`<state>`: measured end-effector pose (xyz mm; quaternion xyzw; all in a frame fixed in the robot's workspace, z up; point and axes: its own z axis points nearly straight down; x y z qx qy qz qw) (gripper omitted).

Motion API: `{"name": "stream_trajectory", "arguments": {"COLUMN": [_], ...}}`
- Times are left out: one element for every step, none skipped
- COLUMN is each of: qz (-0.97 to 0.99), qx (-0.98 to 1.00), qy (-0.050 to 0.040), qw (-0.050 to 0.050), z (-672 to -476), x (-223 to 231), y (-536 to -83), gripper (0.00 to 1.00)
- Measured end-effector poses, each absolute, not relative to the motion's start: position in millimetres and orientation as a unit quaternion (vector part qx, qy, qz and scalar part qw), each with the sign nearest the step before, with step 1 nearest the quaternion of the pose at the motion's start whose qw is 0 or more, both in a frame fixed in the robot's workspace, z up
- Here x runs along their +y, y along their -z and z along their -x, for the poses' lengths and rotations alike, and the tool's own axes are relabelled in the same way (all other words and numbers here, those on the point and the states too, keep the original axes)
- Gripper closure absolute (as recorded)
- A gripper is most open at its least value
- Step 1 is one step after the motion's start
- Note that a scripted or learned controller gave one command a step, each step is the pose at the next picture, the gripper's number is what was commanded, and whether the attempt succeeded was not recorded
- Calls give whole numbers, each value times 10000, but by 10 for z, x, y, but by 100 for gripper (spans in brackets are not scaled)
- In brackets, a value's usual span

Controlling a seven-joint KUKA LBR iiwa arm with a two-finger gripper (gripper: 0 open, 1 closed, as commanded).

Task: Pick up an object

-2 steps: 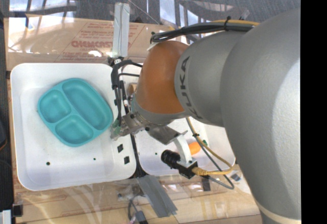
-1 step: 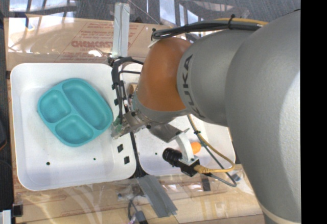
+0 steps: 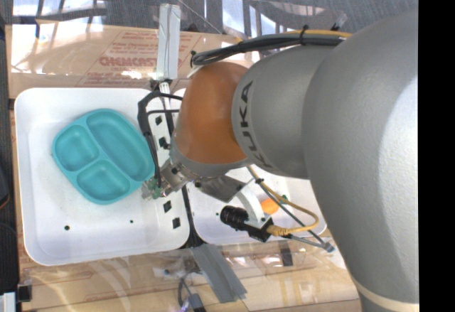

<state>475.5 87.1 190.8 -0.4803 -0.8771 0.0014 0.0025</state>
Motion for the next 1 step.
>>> {"name": "stream_trajectory", "arguments": {"qz": [4777], "qx": [-8785], "qy": [-15], "qw": [30], "z": [-4763], "x": [877], "y": [-2006], "gripper": [100]}}
